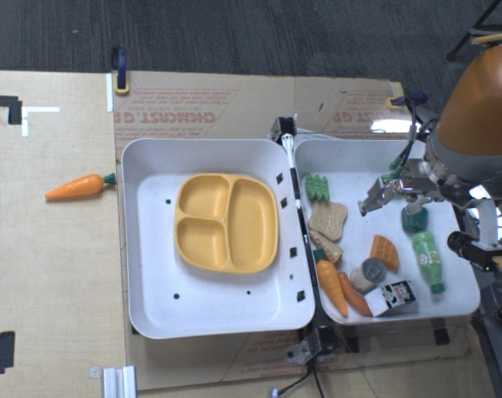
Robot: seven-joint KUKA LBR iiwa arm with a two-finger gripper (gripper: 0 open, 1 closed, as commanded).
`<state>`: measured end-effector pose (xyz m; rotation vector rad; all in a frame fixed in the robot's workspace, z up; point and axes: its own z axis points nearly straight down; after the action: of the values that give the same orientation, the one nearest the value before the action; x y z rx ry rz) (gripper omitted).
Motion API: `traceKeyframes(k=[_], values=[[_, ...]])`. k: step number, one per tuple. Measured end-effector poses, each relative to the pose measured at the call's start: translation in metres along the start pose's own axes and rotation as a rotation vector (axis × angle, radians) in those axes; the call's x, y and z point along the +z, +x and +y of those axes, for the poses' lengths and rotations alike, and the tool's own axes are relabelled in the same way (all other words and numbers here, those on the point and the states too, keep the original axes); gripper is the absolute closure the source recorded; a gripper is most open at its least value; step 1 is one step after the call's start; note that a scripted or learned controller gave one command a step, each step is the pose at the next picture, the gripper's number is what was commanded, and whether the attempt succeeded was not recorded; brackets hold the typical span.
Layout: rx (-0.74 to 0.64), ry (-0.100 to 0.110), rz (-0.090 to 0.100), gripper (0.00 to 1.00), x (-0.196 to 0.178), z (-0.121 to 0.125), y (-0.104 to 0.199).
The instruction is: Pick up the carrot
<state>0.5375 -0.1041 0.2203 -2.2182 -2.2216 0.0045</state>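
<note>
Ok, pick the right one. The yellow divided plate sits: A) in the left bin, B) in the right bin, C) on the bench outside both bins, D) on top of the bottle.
A: the plate lies alone on the floor of the left bin, while the bottle lies in the right bin.

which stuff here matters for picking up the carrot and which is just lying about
For the job: carrots in the right bin, gripper, stray carrot on the bench.

Lying about: yellow divided plate, green bottle, bread slice, small carton.
</note>
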Motion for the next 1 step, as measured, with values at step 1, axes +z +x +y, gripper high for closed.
traceKeyframes(k=[1], values=[[-0.027, -0.001, 0.000, 0.00, 0.0524, -0.0314, -0.0149]])
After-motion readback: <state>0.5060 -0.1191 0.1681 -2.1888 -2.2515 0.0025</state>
